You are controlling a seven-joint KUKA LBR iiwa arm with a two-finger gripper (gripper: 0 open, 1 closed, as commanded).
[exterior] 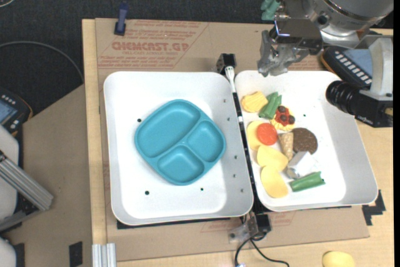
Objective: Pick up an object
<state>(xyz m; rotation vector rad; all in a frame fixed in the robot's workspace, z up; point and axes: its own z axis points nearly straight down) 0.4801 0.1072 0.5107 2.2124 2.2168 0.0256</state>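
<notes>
The right white bin holds a cluster of toy food. There is a yellow wedge, a green pod, a red-and-black piece, an orange-red disc, yellow rounds, a brown round and a green piece. My gripper hangs over the far left edge of this bin, just behind the yellow wedge. It is open, with nothing between its fingers. The left white bin holds a blue divided plate.
A black clamp sits at the far end of the seam between the bins. A blue clip lies on the cardboard behind the left bin. A black keypad device rests by the right bin's far corner. A yellow object lies at the bottom right.
</notes>
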